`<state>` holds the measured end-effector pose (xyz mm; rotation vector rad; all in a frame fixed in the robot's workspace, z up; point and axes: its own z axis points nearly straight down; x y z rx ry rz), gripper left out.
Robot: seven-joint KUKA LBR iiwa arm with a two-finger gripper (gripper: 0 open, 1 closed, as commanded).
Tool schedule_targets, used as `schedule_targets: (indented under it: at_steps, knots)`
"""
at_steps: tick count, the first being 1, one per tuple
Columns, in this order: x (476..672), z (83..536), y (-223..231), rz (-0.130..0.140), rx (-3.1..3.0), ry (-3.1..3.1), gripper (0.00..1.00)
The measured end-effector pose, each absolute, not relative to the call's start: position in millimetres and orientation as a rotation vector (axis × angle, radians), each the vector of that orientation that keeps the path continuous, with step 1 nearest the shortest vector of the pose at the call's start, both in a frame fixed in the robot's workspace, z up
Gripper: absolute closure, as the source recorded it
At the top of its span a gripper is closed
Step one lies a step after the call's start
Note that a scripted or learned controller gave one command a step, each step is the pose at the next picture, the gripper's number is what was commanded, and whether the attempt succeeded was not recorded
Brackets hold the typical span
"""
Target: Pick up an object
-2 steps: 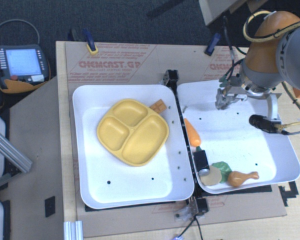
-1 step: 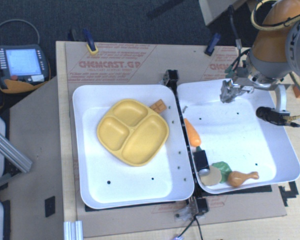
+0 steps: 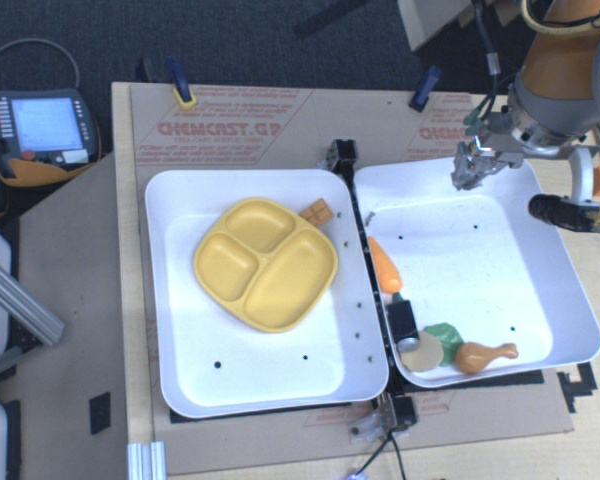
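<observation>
The gripper [image 3: 467,172] is hovering over the right bin's [image 3: 540,268] far edge, jaw state unclear, holding nothing visibly, needing to descend toward the carrot [image 3: 384,265] at the bin's left wall.

— Around the brown board [image 3: 280,123]?
— Dark blue carpet [image 3: 230,18] beyond its far edge and left side.
— Left of that board?
— A handheld screen unit [image 3: 42,128], lit pale; nearer, a slanted metal rail [image 3: 18,303].

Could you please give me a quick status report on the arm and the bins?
Gripper above right bin's far edge, nothing held. Carrot, drumstick untouched. Yellow plate in left bin.
</observation>
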<state>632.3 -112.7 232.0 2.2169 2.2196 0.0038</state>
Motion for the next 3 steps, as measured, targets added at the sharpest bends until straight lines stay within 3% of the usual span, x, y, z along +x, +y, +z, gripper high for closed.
schedule_targets:
  at_steps: [1, 3]
  knots:
    - [623.0, 228, -57, -0.001, 2.218, 2.228, 1.0]
    - [577.6, 228, 42, -0.001, 2.218, 2.23, 1.0]
